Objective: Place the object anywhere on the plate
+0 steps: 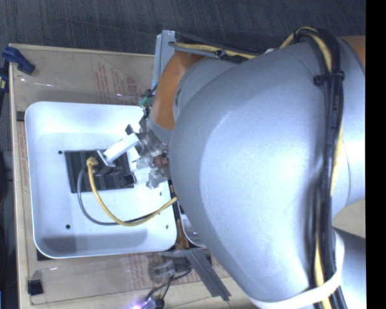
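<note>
Hovering at the right edge of the white bin (41,179), my pincer (149,165) hangs off the grey arm (257,172). I cannot tell its opening.

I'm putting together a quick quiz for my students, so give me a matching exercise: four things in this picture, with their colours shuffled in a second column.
Things:
1. arm
2. band above the wrist
3. bin
4. clamp at the bench corner

Colours:
A. blue
B. white
C. grey
D. orange

Pairs: 1-C; 2-D; 3-B; 4-A
</note>
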`<state>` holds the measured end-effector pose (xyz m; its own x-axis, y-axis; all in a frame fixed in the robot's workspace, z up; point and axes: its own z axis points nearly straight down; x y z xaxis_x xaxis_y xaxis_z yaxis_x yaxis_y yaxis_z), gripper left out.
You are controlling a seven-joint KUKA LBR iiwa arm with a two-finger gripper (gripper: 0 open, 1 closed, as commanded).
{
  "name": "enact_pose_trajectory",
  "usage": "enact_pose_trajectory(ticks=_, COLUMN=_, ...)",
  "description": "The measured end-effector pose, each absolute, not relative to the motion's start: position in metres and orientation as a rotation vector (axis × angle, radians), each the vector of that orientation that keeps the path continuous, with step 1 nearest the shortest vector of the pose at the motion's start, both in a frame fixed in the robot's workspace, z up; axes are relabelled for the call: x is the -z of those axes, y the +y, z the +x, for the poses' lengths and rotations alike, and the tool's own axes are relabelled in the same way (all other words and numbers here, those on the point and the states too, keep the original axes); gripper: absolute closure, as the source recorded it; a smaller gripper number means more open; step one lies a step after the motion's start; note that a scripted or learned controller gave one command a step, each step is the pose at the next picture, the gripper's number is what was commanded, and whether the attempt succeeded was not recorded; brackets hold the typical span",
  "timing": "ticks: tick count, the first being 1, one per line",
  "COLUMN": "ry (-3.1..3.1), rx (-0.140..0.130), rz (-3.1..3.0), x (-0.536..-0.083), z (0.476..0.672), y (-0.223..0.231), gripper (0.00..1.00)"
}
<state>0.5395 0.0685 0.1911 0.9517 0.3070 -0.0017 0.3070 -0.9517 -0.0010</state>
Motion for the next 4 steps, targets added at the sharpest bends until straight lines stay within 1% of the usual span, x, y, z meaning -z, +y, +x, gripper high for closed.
enact_pose_trajectory(ticks=1, ry=-0.389, rx=-0.001, rz=-3.118, x=-0.191, z=0.587, y=0.092, gripper=1.00)
enact_pose_trajectory(ticks=2, ry=-0.359, rx=0.002, rz=-3.121, x=-0.293, z=0.591, y=0.218, gripper=1.00)
enact_pose_trajectory(ticks=3, ry=-0.346, rx=0.005, rz=-3.124, x=-0.319, z=0.642, y=0.218, gripper=1.00)
enact_pose_trajectory(ticks=4, ry=-0.458, rx=-0.009, rz=-3.107, x=-0.260, z=0.550, y=0.203, gripper=1.00)
